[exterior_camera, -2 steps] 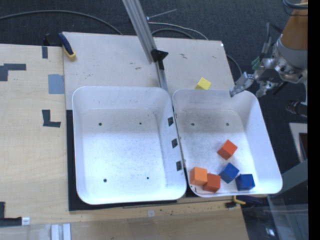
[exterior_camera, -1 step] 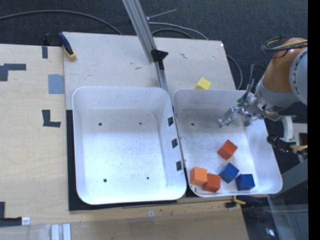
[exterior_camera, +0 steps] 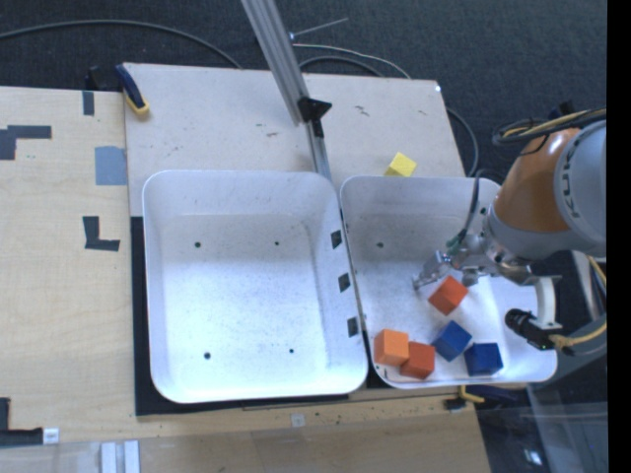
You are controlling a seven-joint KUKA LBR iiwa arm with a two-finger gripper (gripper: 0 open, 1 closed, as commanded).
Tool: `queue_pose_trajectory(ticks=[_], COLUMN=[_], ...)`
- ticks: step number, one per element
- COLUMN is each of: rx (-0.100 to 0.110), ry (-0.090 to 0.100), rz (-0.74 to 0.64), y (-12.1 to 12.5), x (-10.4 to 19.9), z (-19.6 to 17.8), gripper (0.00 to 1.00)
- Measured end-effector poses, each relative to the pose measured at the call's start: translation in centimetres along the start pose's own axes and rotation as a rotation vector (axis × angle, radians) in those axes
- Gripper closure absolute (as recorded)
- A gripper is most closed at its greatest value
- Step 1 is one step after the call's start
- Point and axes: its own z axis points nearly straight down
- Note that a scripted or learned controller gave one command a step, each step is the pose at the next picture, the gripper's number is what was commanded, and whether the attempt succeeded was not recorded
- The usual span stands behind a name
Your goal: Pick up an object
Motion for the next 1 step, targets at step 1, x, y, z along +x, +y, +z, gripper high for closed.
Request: queue_pose_trajectory(ticks=[1], rx=[-0.016], ry=[-0.004], rz=[-0.004], y=[1.08], x=[3.23], z=[-10.54], gripper=[0.0])
